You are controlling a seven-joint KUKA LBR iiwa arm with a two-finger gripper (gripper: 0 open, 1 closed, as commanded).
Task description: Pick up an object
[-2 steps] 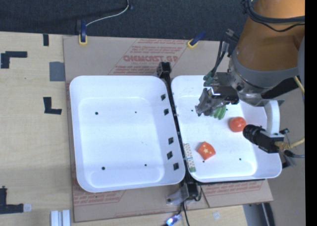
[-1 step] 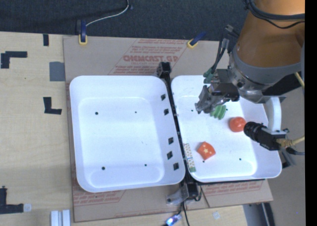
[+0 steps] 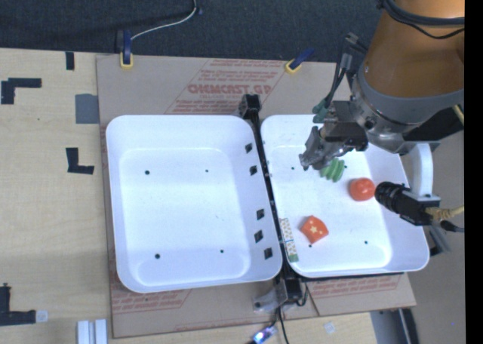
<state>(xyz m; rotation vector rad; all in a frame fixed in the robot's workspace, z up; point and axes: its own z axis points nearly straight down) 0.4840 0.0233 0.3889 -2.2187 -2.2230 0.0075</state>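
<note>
Three small objects lie in the right white bin. A green piece sits near the bin's middle. A round red object rests just right of it. A red and orange piece lies nearer the front. My gripper hangs low over the right bin, directly at the upper left of the green piece and partly covering it. Whether it touches the green piece I cannot tell. The grey arm with its orange band reaches in from the upper right.
The left white bin stands beside the right one, with a black divider between them. A small patterned strip lies at the right bin's left wall. A black cylinder juts over the right rim.
</note>
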